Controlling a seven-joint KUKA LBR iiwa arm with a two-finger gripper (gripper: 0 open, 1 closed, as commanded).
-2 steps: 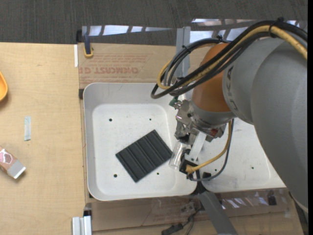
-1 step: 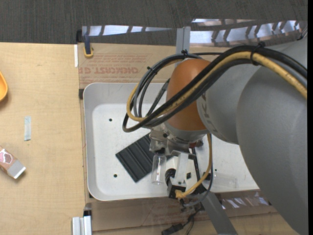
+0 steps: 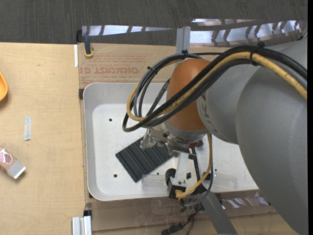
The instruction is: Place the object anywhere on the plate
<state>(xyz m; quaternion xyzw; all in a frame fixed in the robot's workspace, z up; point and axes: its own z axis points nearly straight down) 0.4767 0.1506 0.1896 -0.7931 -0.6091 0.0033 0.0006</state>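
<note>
A dark ribbed rectangular slab (image 3: 141, 160) lies tilted on the floor of the white bin (image 3: 98, 131), toward its front. My gripper (image 3: 157, 144) hangs under the orange band and grey wrist, right at the slab's upper right corner; the wrist and cables hide how it meets the slab. An orange curved piece (image 3: 2, 87), maybe the rim of a plate, peeks in at the far left edge of the bench.
On the wooden bench left of the bin lie a small grey strip (image 3: 27, 129) and a pink and white packet (image 3: 11, 163). The arm's bulk and its black and yellow cables (image 3: 146, 89) cover the bin's right half.
</note>
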